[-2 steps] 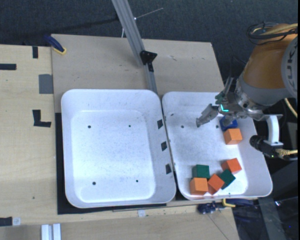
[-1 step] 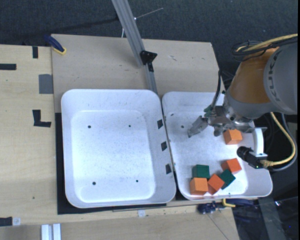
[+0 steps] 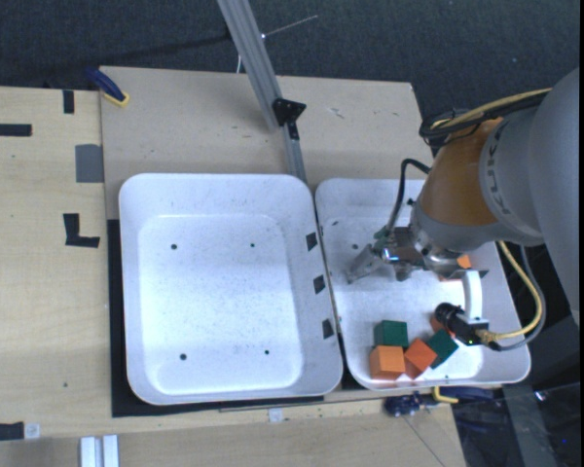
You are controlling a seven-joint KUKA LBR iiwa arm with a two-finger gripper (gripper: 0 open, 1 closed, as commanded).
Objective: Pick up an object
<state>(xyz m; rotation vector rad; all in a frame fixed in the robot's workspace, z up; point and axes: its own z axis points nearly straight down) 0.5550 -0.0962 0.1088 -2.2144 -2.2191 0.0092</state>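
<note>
Camera view, single frame: gripper [image 3: 370,264] sits over the right bin [image 3: 355,202], in its upper-middle part, pointing toward the divider between the bins. Its two fingers [image 3: 358,270] are spread apart, with only white bin floor between them; nothing is held. Behind the gripper the wrist carries the orange band [image 3: 453,178], and the grey arm [image 3: 540,163] runs off to the right of the view. Count of loose objects in the right bin: four small blocks clustered at its near end, namely one dark green block [image 3: 391,333], one orange block [image 3: 387,361], one red-orange block [image 3: 420,355] and one teal block [image 3: 443,346]. The green block sits just above the orange one, touching or nearly so; the red-orange block is just beside the orange one and tilted; the teal block lies against the red-orange one on the arm's side. The whole cluster lies nearer the camera than the gripper, apart from the fingertips, no contact. A small orange piece [image 3: 464,261] shows near the wrist; cannot tell what it is. A white fitting [image 3: 473,295] and a black cable [image 3: 477,334] with a yellow hose hang by the blocks. Left bin [image 3: 214,290]: one. Bins total: two, side by side on the bench [image 3: 39,261]. One metal pole [image 3: 258,52] slants across the top.
</note>
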